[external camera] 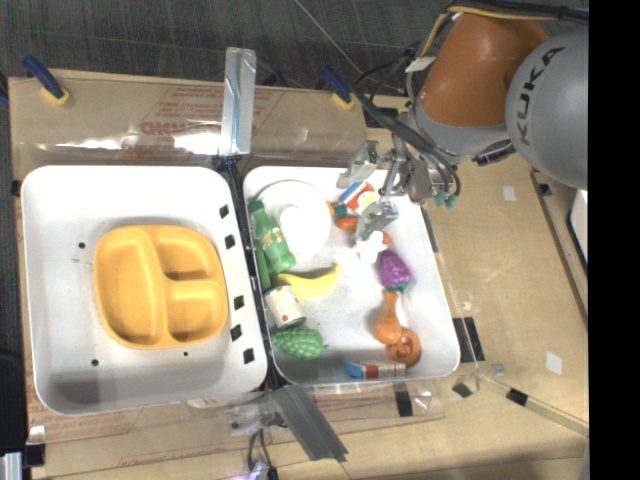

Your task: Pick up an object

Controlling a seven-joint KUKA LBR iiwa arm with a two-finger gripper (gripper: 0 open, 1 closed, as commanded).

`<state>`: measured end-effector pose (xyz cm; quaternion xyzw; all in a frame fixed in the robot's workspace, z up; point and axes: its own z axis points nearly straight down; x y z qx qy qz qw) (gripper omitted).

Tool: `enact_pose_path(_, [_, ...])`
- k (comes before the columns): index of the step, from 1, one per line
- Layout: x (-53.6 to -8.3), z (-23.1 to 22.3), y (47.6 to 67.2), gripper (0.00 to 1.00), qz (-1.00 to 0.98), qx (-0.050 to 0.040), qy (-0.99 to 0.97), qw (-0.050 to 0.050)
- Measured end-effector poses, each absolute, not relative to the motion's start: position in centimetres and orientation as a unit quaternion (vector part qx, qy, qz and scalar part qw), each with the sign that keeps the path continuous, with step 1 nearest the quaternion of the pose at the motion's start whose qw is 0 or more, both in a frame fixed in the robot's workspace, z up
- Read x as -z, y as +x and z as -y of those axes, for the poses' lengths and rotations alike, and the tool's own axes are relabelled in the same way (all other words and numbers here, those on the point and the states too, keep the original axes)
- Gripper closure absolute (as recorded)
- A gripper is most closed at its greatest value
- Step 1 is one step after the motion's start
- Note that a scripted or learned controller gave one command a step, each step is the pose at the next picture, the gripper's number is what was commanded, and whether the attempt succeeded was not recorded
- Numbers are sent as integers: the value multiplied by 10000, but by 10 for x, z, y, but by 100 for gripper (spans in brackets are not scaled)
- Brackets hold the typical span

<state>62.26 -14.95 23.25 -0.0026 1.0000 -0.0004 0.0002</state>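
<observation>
grey arm [555, 88] reaches over the right bin's [440, 268] far right corner, gripper [372, 206] low among small multicoloured toys [352, 204]; finger spread: cannot tell. approach step, by my reading; next it must close on one toy and lift straight.

bins [40, 268]: glossy white plastic | tray [160, 283]: smooth yellow plastic | bench [520, 298]: matt wood

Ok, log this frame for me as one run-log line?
stage: reaching | gripper: over right bin back, above small colourful toy | grasp: none visible | left bin: yellow divided tray
</observation>
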Motion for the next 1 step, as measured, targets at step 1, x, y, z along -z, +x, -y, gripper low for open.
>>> enact_pose_path(1, [-157, 158, 538, 0, -9988, -4, 482, -25])
